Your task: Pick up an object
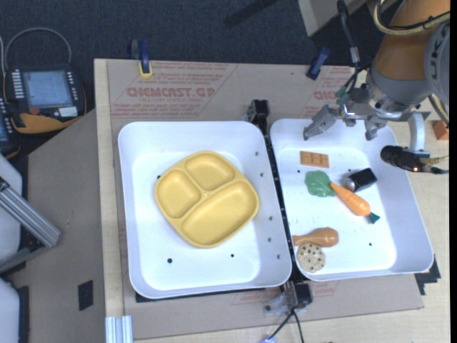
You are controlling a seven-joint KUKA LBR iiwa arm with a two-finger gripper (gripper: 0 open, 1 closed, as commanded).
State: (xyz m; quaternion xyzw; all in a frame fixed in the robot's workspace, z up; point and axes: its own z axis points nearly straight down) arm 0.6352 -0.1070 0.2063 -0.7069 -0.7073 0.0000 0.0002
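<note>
My gripper (345, 122) hangs spread and empty over the right bin's (407, 259) back edge. The carrot (353, 198) lies mid-bin, touching the green piece (318, 184) and black block (363, 179); I fear a descent nudges those or pinches two

Red print on the brown cardboard sheet (214, 84) covering the table reads "CHEMCAST GP" behind the left bin, in large letters. The smaller red lines above it are too fine to read, and a second red print behind the right bin is partly hidden and illegible
</note>
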